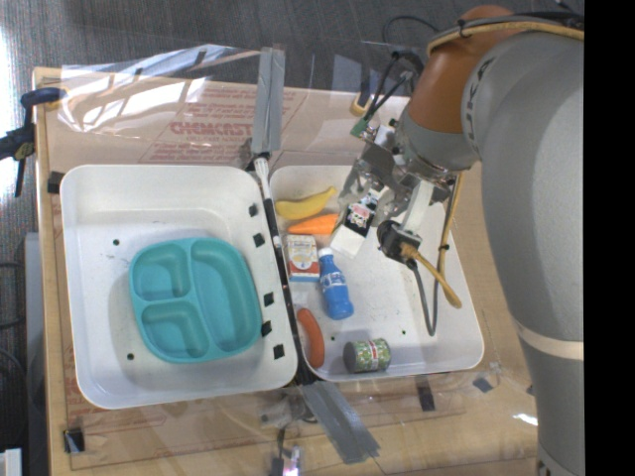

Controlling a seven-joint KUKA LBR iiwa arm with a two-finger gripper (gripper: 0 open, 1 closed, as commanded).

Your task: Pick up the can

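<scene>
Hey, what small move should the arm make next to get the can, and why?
Probably shift the end effector toward the near edge of the right bin. The can lies on its side there, past the blue bottle, while the end effector sits over the bin's far end, near the banana.

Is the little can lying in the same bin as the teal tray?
No: the can lies on its side in the right bin, while the teal divided tray sits in the left bin.
</scene>
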